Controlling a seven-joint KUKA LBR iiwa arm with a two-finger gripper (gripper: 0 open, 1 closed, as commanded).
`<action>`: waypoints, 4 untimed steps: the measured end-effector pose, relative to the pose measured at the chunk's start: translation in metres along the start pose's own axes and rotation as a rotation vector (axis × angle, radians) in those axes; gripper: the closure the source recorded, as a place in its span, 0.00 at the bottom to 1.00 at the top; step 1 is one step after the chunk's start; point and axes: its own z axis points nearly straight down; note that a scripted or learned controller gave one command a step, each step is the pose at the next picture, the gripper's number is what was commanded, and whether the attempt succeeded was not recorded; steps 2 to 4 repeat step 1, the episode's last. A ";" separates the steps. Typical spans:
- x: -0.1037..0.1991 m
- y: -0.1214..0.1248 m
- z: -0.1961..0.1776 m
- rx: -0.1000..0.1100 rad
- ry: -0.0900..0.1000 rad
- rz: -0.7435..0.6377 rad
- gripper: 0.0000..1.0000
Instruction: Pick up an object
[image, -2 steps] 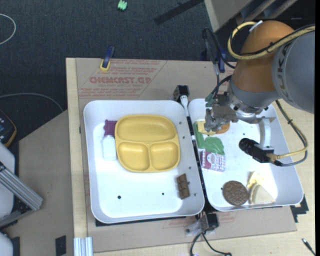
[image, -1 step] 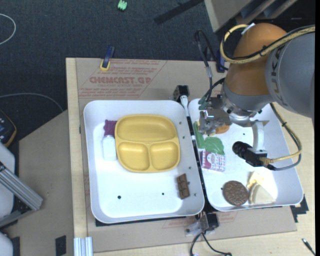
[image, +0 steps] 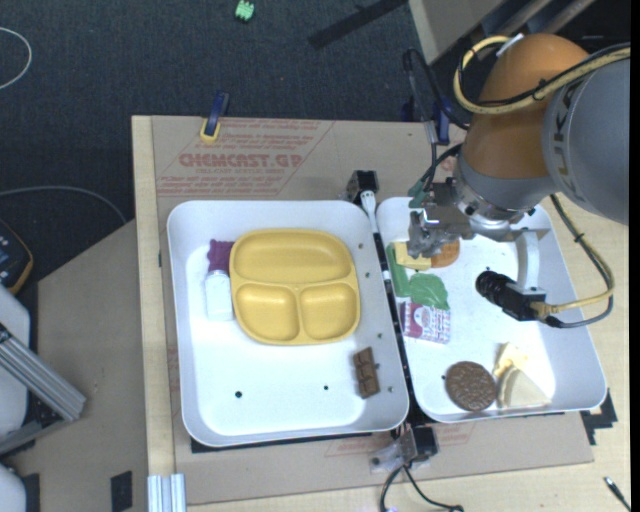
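The yellow divided tray (image: 295, 283) fills the left bin (image: 190, 390). In the right bin (image: 580, 375), the gripper (image: 428, 240) hangs over an orange-and-yellow toy (image: 443, 253); its state, I cannot tell. The toy looks light, stiff, best pinched across its middle.

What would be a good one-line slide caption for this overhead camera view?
Robot gripper lowered into the right bin over small items, yellow divided tray in the left bin.

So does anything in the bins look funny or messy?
Nothing is spilled or broken. The yellow tray sits a bit crooked in the left bin, partly covering a purple thing. The claw hangs over the right bin's toys.
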 end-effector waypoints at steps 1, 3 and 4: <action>0.008 -0.009 -0.006 0.003 0.002 -0.002 1.00; 0.008 -0.009 -0.006 0.003 0.002 -0.002 1.00; 0.008 -0.009 -0.006 0.003 0.002 -0.002 1.00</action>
